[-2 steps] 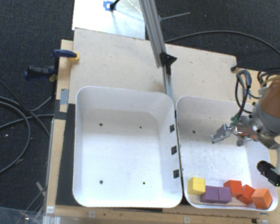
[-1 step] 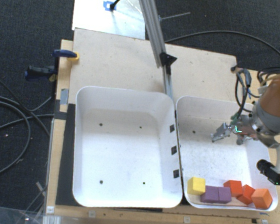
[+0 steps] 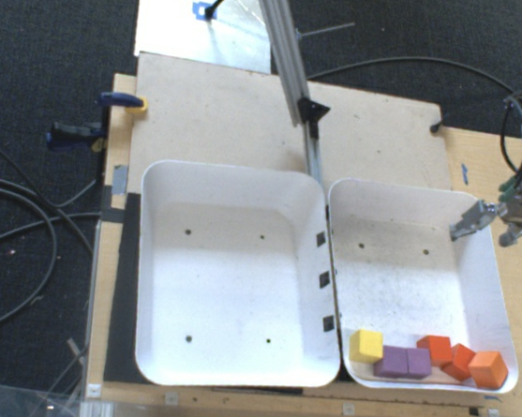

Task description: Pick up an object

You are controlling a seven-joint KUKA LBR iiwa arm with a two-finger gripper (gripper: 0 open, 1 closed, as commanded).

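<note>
Several small blocks lie in a row along the near edge of the right bin (image 3: pixel 405 268): a yellow block (image 3: pixel 367 345), a purple block (image 3: pixel 403 362), two red-orange blocks (image 3: pixel 435 348) (image 3: pixel 457 361) and an orange block (image 3: pixel 489 369). My gripper (image 3: pixel 490 227) hangs over the far right rim of that bin, well away from the blocks. Its fingers are spread open with nothing between them.
The left bin (image 3: pixel 225 274) stands beside the right one, with black clips along the shared wall. A slanted metal pole (image 3: pixel 289 55) crosses the back of the bench. Cables trail near the arm at the right, and a blue clamp (image 3: pixel 114 100) sits at the bench's left edge.
</note>
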